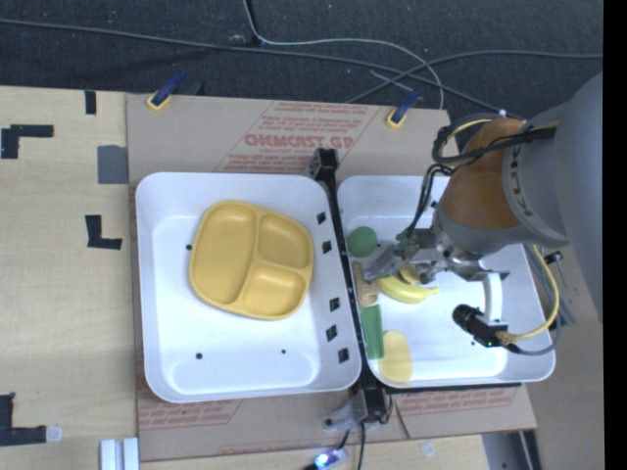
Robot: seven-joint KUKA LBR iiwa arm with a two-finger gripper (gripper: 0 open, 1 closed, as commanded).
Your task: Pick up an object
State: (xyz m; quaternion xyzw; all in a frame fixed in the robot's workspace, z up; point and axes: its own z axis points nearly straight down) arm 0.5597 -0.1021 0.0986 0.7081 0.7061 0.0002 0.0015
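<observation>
Bins sit side by side on a cardboard sheet (294,130) that lies on the wooden bench (59,292), with black clips along the seam between them. In the left bin (162,360) lies a yellow plate (251,259) with three compartments, resting flat, a little above the bin's middle and nearer its right wall than its left. The right bin (519,365) holds several small things, all crowded toward its left side: a green ball (361,241) near the seam, a yellow banana (404,290) just right of and below it, a green stick (372,329) lying along the left wall, and a pale yellow block (396,355) touching or nearly touching the stick's lower end. The arm (509,179) reaches in from the right, its orange band (470,194) over the upper part of the right bin. The gripper (400,262) is low in that bin, right above the banana and just beside the ball; whether it is released or clenched cannot be made out, and nothing can be seen grasped in it. A black cable fitting (472,321) hangs off the wrist over the bin floor, right of the banana. Yellow and blue clamps (165,90) pin the cardboard's far edge.
</observation>
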